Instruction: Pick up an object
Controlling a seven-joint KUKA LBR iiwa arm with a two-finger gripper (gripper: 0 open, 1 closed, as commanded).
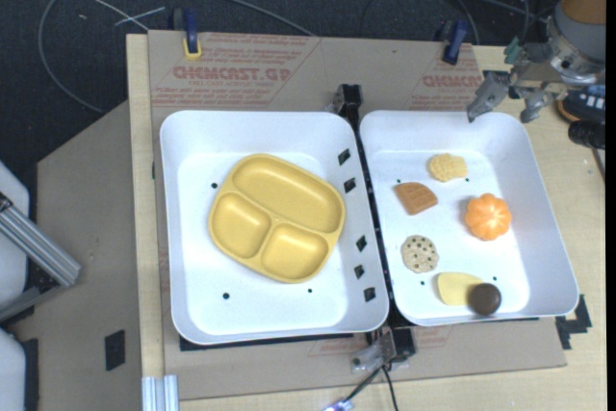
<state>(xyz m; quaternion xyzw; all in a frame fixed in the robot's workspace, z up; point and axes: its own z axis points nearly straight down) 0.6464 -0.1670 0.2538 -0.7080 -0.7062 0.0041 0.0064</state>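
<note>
Orange fruit (488, 216) in right bin (539, 207), well below open pincer (504, 104).

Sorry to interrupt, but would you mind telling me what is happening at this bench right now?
A robot arm is set to pick up an object. Its gripper hangs open above the far edge of the right bin, holding nothing. That bin holds an orange, a cookie and other small food pieces. The left bin holds a yellow divided plate.
</note>
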